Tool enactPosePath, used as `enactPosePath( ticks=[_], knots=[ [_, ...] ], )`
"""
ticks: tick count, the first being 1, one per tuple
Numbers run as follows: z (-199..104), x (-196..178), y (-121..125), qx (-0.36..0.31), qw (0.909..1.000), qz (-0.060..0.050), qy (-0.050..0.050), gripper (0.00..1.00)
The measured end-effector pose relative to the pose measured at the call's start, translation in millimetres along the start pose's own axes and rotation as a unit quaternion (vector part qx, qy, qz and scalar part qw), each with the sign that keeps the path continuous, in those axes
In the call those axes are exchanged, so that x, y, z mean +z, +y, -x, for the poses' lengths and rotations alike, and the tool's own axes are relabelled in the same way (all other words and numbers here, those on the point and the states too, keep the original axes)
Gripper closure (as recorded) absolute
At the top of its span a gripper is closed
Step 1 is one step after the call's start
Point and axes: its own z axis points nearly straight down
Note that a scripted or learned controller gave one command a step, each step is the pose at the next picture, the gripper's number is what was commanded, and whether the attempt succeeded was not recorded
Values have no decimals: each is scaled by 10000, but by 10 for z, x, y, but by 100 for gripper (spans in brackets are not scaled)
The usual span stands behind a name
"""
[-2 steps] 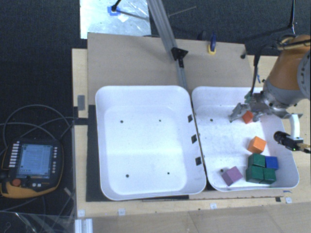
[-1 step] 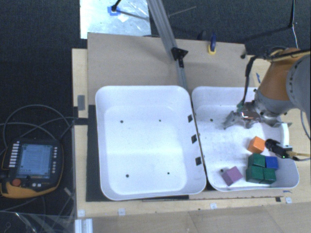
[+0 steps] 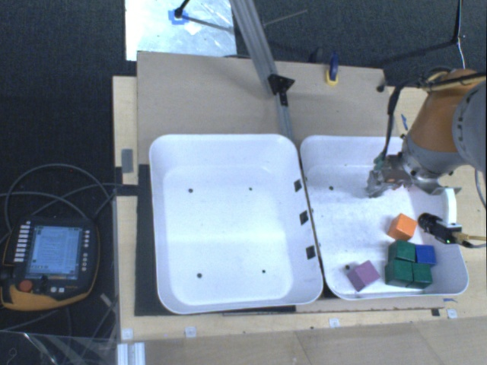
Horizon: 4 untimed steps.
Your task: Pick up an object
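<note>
The gripper (image 3: 378,184) hangs over bare floor in the right bin (image 3: 335,204); whether it is parted or closed I cannot tell. To pick well, it should shift toward the orange block (image 3: 402,226), nearest and apart from the green blocks (image 3: 404,263). That block sits cornerwise, roughly cubic, without a clear long axis.

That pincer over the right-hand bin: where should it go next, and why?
Probably toward the bin's near corner, then down. The pincer hangs over bare floor of the right bin, while the orange block, green blocks, blue block and purple block cluster there.
</note>
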Motion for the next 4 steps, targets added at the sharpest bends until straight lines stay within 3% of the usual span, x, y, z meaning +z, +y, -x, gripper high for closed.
enactPosePath(
  ticks=[3, 4],
  knots=[
    [50, -1723, 123, 1, 10000, 26, -10, 100],
    [51, -1975, 136, -1, 10000, 5, -2, 100]
  ],
)
